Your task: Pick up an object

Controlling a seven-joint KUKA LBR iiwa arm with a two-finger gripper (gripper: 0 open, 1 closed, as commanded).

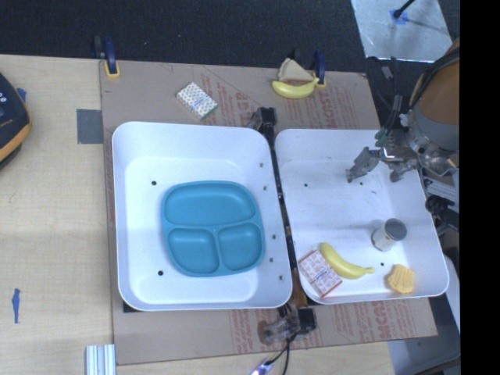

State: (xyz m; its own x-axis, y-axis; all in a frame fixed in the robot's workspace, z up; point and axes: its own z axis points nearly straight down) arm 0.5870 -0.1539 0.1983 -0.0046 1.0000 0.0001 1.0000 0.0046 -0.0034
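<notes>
We find the gripper (380, 166) spread and empty, upper right of frame; we advise lowering squarely astride the banana (344, 262), clear of the can (388, 233)

Light was bright and even, from overhead. The two white bins (195, 143) ran close to overexposed, with a soft grey shadow along the left bin's inner wall. The tool (380, 165) cast a faint shadow. The far background was dark. The picture was low-resolution and slightly soft, and small print was unreadable.
</notes>
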